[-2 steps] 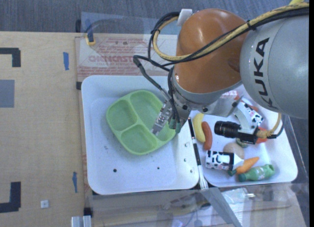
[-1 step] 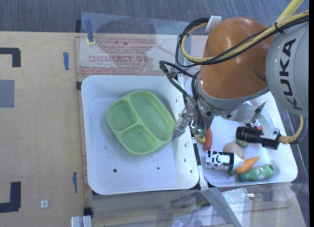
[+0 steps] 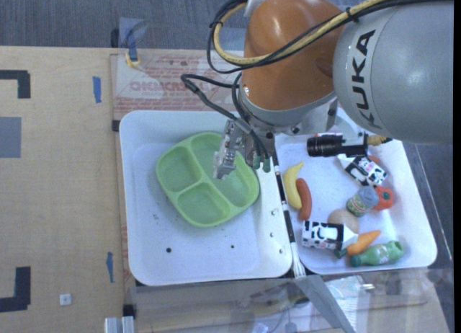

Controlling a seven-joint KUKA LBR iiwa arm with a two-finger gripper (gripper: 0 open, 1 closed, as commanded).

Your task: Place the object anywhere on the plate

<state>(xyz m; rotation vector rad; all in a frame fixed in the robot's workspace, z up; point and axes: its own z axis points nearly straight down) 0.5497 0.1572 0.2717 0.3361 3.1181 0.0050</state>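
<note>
Robot jaws hang over a green plate; whether they are open, closed or holding anything cannot be told. Toy food lies right of them. Any release should happen low, over a plate compartment.

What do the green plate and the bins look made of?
Green plate: probably molded plastic, matte, with uniform colour and rounded compartment ridges. Left bin and right bin: likely thin formed white plastic, smooth, with a slight sheen and rolled rims.
</note>
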